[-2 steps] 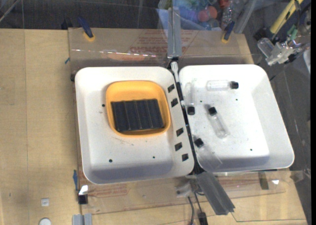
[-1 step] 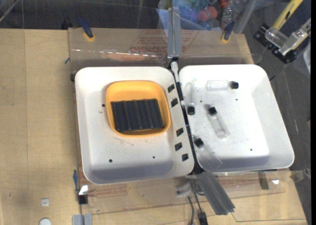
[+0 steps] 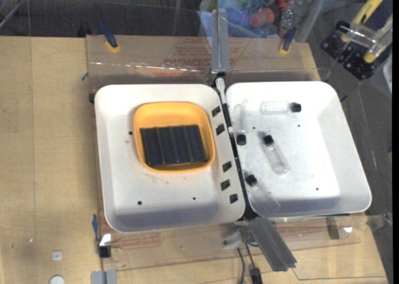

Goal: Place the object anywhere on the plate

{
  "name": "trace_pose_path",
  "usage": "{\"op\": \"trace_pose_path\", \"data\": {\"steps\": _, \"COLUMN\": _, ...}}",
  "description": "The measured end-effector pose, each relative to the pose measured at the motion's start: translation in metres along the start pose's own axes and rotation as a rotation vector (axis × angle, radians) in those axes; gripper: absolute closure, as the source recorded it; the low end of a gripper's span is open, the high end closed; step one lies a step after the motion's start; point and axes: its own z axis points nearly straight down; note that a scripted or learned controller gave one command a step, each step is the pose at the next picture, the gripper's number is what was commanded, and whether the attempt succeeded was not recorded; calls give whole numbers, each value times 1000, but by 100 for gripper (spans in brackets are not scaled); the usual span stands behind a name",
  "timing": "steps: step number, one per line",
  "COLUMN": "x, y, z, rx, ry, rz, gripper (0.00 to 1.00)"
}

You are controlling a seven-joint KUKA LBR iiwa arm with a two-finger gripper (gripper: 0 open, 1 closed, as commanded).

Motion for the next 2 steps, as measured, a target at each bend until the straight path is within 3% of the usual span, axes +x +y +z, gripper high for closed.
{"op": "trace_pose_path", "data": {"steps": 2, "x": 6, "y": -3, "z": -12, "rx": 1, "ry": 0, "rz": -103, "gripper": 100}}
